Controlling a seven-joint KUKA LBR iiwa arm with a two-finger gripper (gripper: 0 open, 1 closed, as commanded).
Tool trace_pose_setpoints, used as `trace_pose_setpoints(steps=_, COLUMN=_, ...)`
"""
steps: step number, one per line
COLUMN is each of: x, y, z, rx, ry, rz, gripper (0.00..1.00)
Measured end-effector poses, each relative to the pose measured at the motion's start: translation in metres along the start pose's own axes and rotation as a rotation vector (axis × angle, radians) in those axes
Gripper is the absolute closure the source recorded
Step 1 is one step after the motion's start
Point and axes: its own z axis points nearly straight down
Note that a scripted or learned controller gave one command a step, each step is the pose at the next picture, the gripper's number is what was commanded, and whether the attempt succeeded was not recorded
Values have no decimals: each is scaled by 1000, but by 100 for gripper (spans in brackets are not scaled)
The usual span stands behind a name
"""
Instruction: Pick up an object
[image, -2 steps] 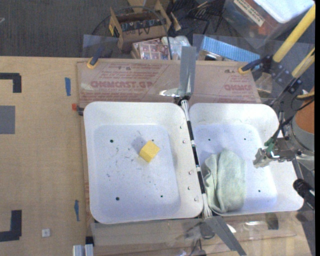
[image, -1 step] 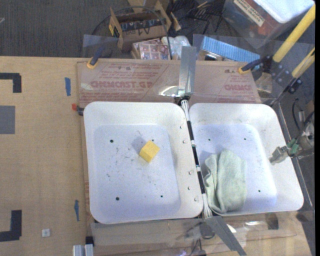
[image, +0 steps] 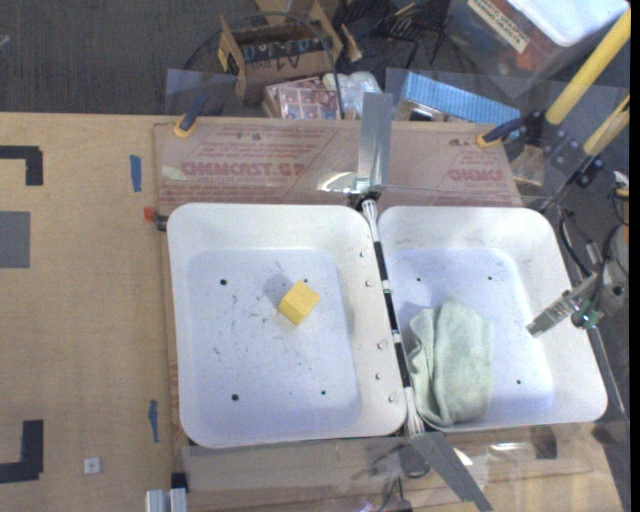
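1. Step in hand, by my read: approach. Nothing is gripped yet, and the pincer (image: 560, 312) sits at the right edge of the right bin (image: 530, 235), low over its rim.
2. Pincer state: can't tell. It's small and blurred here, so no call on whether it's released or clenched. Nothing visible in it.
3. Candidates: a yellow block (image: 298, 302) near the middle of the left bin (image: 200, 235), lying alone at a skew; and a pale green cloth (image: 455, 362) bunched in the right bin, against the divider side toward the front.
4. The cloth is the nearer target. Suggest coming down on the thickest fold, not the thin edge, or it'll likely slip out on lift.
5. The block is the cleaner grasp: rigid, flat faces, room all round. It needs travel across both bins, with the wrist rotated to match the skew so the pincer meets opposite faces, not corners.
6. Either way, descend vertically and stay off the bin walls and the centre seam.
7. Surface: light wood board (image: 80, 300) with black marks and blue tape bits at left. Both bin floors are speckled and scuffed.
8. Room: cardboard sheet (image: 260, 165) clamped behind the bins, clutter and boxes beyond, yellow poles (image: 590, 65) top right, cables at right.
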Motion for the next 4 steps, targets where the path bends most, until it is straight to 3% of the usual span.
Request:
trace_pose_setpoints(steps=1, x=-56, y=-11, z=9, rx=-2, ry=-6, rz=-321, gripper=100)
trace_pose_setpoints(steps=2, x=-46, y=-27, z=6, rx=-1, ry=-2, rz=-847, gripper=100)
trace_pose_setpoints(steps=3, x=-46, y=-26, z=-63, rx=-2, ry=-9, rz=-1184, gripper=100)
trace_pose_setpoints(steps=4, x=-58, y=-5, z=-1, rx=-2, ry=-3, rz=-1418, gripper=100)
